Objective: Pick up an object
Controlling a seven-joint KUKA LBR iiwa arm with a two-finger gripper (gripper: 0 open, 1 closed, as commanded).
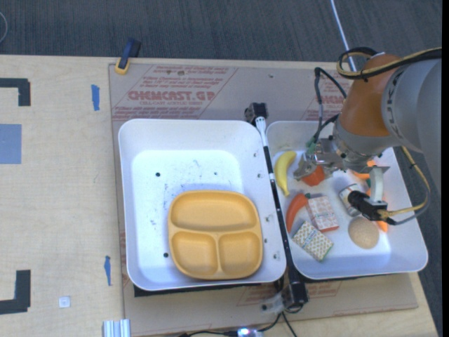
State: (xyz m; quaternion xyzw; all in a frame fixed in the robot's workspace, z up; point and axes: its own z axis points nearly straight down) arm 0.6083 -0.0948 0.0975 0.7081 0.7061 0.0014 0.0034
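While the pale wooden desk carries a cardboard sheet under two white bins, the pincer hangs low in the right bin; I cannot tell its opening. An orange object lies just at its 6 o'clock. Dark carpet lies at 12 o'clock.

A light wooden bench is seen, overlaid by a printed cardboard sheet. Two white bins are borne on it: the right bin beneath the jaws, the left bin beside it.
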